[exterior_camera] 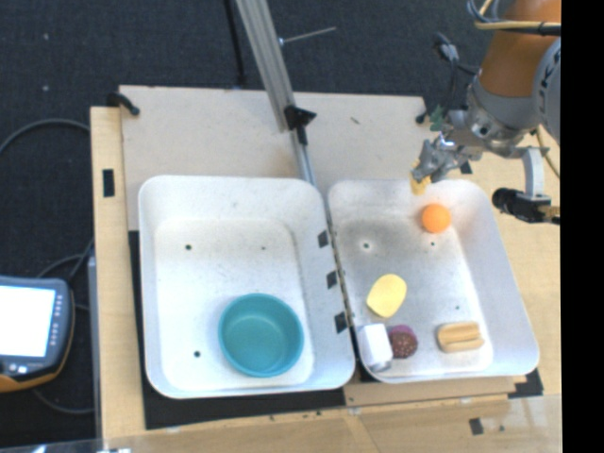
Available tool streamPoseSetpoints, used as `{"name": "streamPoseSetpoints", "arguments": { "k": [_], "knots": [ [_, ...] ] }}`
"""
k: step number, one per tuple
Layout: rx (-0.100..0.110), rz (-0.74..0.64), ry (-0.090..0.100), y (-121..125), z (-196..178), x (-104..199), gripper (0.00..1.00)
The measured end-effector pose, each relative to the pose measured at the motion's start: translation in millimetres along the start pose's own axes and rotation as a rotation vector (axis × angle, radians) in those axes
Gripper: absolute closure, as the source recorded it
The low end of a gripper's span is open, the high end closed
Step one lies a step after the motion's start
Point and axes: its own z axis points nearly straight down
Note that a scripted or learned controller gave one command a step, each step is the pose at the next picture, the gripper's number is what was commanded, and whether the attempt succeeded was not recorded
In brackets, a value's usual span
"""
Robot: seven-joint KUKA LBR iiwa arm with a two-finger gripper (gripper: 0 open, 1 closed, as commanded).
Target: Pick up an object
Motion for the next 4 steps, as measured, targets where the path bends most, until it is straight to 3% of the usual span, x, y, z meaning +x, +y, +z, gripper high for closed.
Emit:
{"name": "streamPoseSetpoints", "arguments": {
  "k": [1,4],
  "knots": [
    [0.002,-0.001,0.000,1,-41,-2,1.00],
    [0.008,-0.003,0.003,-64,-46,124,1.00]
  ]
}}
